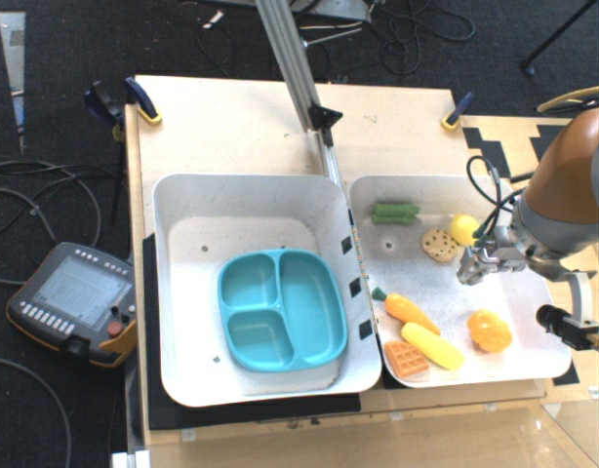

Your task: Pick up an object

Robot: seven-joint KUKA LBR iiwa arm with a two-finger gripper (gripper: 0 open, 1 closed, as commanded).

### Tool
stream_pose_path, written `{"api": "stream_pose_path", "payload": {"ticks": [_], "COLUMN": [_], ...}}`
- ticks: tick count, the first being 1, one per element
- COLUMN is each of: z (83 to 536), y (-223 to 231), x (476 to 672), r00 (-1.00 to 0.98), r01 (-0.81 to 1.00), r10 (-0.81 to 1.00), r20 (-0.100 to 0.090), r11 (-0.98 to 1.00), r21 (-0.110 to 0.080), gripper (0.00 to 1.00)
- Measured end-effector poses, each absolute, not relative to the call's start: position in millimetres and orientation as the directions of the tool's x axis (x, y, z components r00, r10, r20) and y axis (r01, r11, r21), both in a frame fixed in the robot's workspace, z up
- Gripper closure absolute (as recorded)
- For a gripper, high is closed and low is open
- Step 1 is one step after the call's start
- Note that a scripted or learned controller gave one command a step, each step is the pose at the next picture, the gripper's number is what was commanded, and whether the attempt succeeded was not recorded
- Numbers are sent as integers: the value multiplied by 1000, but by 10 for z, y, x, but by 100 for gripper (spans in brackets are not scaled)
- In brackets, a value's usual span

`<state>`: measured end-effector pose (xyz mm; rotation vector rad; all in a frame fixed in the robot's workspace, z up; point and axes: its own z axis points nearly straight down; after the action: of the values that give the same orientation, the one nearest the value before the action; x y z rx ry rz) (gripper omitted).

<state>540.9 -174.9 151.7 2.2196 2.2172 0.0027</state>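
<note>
**benchwatcher:** Fingers on the gripper (472, 269), can anyone make them out? All I get is a small metal lump low over the right bin (534, 364), too blurry for me to call open or closed. Nothing visibly between them though, so I wouldn't say it's holding anything.

**kuka_nerd:** Same here, can't tell from this angle. What matters is what's closest. The round cookie (438, 245) sits just beside the tip, toward the left and a little up in the view. The small yellow ball (463, 228) is right next to it, just above the tip.

**benchwatcher:** So those two are the likely picks?

**kuka_nerd:** My guess, yeah. The orange (490, 331) is a bit below the tip, nearer the front edge. The carrot (410, 311) and corn cob (433, 346) lie further left, long axes running diagonally from upper left to lower right, with the waffle (407, 360) touching the corn. The green bean (394, 213) lies flat across at the back, farthest off.

**benchwatcher:** And the left bin (182, 291)?

**kuka_nerd:** Just the teal divided plate (280, 308), well apart from the arm.
</note>
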Motion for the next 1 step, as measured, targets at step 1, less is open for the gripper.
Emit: {"api": "stream_pose_path", "payload": {"ticks": [1], "z": [2008], "y": [-1739], "x": [5518], "r00": [-3], "r01": [1000], "r10": [1000], "r20": [-2], "r11": [3], "r21": [6], "gripper": [100]}}
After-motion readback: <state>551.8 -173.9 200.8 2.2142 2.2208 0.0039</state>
